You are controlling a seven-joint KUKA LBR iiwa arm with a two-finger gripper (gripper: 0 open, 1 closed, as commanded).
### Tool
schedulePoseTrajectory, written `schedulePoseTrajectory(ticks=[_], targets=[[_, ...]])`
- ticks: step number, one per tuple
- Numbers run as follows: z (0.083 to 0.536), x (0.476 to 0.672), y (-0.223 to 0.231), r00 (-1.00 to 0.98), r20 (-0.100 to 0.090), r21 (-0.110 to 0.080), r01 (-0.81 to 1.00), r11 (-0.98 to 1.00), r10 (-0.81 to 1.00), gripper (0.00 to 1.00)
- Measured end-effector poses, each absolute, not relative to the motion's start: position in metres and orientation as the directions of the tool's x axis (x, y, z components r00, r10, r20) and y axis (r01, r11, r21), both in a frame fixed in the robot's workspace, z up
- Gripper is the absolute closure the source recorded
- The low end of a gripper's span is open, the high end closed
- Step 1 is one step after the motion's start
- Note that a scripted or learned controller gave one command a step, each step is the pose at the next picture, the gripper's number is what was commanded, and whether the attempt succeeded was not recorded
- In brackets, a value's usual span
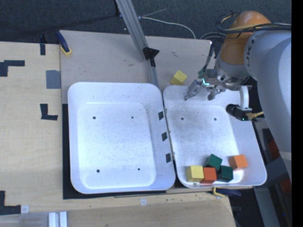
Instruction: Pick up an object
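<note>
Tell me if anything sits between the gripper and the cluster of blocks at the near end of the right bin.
Nothing visible does. The gripper hangs over the far end of the right bin, and the bin floor between it and the blocks is bare.

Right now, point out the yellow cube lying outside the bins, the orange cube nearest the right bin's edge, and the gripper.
yellow cube [179, 77], camera view, top face.
orange cube [238, 161], camera view, top face.
gripper [203, 93], camera view, midway between its fingertips.
</note>
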State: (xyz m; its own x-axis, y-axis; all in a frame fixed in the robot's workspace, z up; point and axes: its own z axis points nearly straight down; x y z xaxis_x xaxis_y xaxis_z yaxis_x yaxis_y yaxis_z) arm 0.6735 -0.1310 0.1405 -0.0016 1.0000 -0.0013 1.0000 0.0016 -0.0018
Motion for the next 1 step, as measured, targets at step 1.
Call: schedulePoseTrajectory(ticks=[1], targets=[[0.0895,0.5543,-0.1791,0.005,0.0,-0.01,1.0,-0.005,1.0,0.0]])
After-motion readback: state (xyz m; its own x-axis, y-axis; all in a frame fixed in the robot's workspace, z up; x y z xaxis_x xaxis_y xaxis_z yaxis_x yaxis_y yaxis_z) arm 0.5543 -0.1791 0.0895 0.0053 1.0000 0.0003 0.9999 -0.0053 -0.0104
